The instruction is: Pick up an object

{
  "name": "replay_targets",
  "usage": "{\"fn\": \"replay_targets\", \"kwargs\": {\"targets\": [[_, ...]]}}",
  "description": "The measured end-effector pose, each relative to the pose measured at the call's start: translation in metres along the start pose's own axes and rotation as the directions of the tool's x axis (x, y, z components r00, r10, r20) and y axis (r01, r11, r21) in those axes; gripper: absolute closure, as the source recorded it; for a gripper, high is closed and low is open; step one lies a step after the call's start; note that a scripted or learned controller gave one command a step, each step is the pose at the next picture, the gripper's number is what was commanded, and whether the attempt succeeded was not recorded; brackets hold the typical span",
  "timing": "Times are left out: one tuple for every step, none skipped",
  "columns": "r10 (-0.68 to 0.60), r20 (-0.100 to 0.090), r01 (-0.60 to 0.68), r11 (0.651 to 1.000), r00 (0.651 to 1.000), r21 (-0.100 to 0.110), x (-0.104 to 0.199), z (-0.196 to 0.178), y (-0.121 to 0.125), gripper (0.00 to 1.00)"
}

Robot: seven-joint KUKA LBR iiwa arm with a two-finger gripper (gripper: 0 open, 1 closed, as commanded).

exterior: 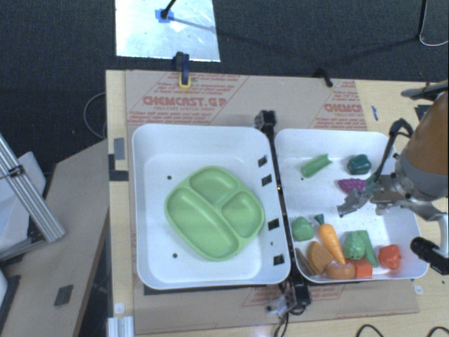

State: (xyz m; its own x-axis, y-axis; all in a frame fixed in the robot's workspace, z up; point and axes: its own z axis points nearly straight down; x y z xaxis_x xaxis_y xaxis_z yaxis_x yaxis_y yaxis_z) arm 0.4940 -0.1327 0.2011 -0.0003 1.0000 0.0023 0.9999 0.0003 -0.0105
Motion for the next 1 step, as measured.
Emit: {"fn": "replay_targets", "kwargs": {"targets": [[-0.003, 0.002, 0.003, 1.000, 1.000, -0.011, 0.0002, -0.0052, 0.0027, 0.00]]}}
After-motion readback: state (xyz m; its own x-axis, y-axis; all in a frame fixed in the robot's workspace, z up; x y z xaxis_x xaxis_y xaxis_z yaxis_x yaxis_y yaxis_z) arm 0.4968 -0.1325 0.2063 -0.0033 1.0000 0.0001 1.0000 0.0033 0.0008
